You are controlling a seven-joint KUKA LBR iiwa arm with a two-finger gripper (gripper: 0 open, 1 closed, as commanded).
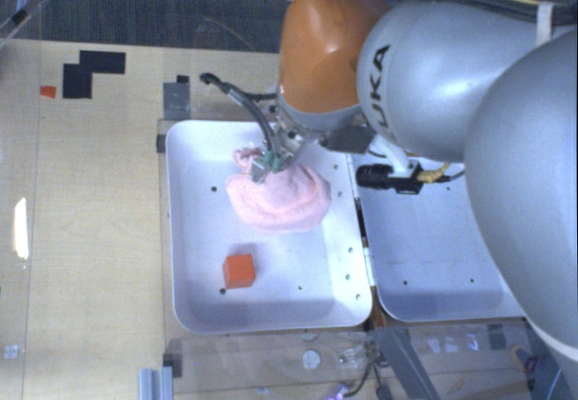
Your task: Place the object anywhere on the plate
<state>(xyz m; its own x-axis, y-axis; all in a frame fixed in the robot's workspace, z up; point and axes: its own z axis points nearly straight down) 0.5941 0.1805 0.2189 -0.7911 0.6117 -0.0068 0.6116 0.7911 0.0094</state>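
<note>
A pink plate [282, 200] lies in the upper middle of the left bin [194, 236]. My gripper [265, 165] hangs over the plate's upper left edge, reaching down from the orange wrist band. A small pink lump [245, 156] sits right beside the gripper tip at the plate's rim; whether the gripper touches or holds it is too blurred to tell. An orange-red cube [239, 271] rests on the bin floor below the plate, well apart from the gripper.
The right bin [433, 272] lies beside the left one, largely covered by the grey arm. A black cable loops from the wrist over the left bin's top edge. Wooden bench surface extends to the left.
</note>
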